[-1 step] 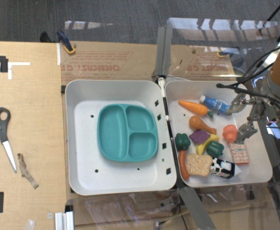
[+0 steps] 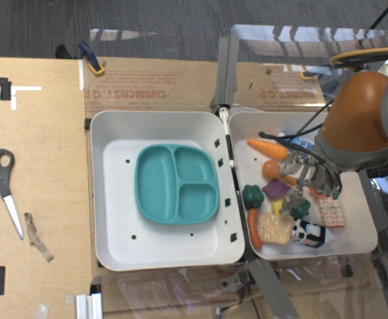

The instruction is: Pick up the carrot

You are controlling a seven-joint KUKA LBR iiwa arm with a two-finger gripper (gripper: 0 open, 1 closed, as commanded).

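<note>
The carrot (image 2: 268,147), orange and tapered, lies in the right bin (image 2: 353,244) near its back left corner, thin end pointing left. My gripper (image 2: 299,188) hangs over the middle of that bin, below and to the right of the carrot and apart from it. It stands among a purple toy (image 2: 275,190), an orange ball (image 2: 270,169) and a dark green piece (image 2: 301,209). The wrist hides what lies right under it.
The right bin also holds a green broccoli (image 2: 252,195), a reddish sausage (image 2: 252,228), a tan cracker (image 2: 274,229), a black-and-white carton (image 2: 309,233) and a pink packet (image 2: 331,212). A teal divided plate (image 2: 177,183) lies in the left bin (image 2: 107,178). Scissors (image 2: 2,181) rest on the bench at left.
</note>
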